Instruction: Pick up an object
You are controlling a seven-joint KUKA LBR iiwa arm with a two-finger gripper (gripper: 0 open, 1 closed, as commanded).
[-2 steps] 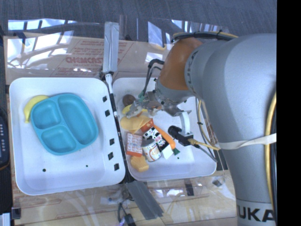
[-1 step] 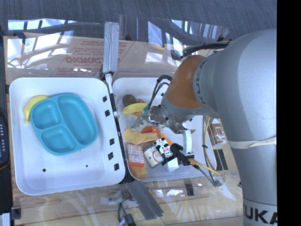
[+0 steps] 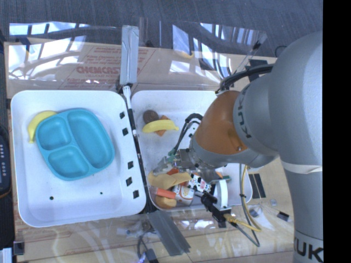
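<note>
A smooth sky-blue plastic tray point(image 3: 77, 142) with three rounded compartments lies in the left bin point(image 3: 33, 201), partly over a curved yellow banana point(image 3: 36, 121). In the right bin point(image 3: 164, 100), the tool point(image 3: 184, 163) sits low over a heap of toy food point(image 3: 167, 186); its opening cannot be told. Beyond the bins, cardboard point(image 3: 98, 64) bears faded red lettering reading roughly "CHEMCAST".

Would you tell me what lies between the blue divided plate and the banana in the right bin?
In the camera view, the bins' adjoining white walls separate the blue divided plate from the banana.
</note>
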